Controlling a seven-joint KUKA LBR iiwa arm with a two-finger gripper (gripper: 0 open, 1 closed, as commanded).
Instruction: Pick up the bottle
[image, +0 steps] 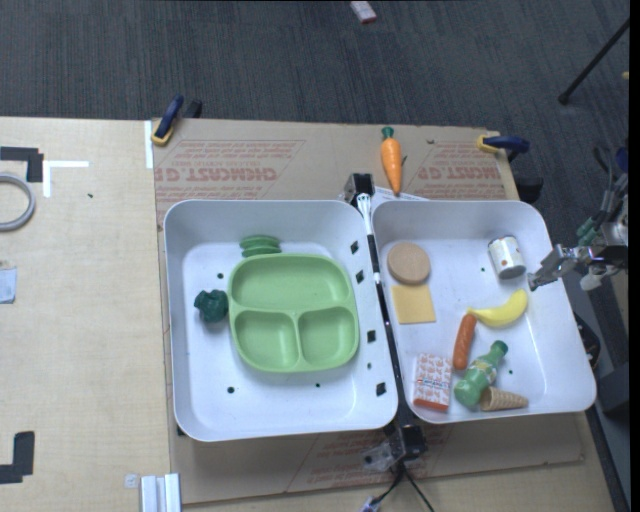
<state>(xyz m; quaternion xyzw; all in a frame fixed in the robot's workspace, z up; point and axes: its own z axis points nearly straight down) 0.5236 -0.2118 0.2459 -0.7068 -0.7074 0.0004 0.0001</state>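
Note:
The green bottle (479, 374) lies tilted in the right bin (548, 345), near its front wall, with its cap toward the upper right. An orange sausage-shaped piece (463, 340) is just to its left and an ice cream cone (503, 401) touches its base. My gripper (562, 262) hangs over the right bin's right rim, well above and to the right of the bottle, close to the silver can (506, 256). Nothing is visibly held in it.
The right bin also holds a yellow banana (501, 311), a round cookie (408, 263), a cheese slice (414, 303) and a red-and-white box (432, 382). The left bin (190, 380) holds a green divided plate (295, 312) and a broccoli piece (211, 305). A toy carrot (390, 160) lies behind the bins.

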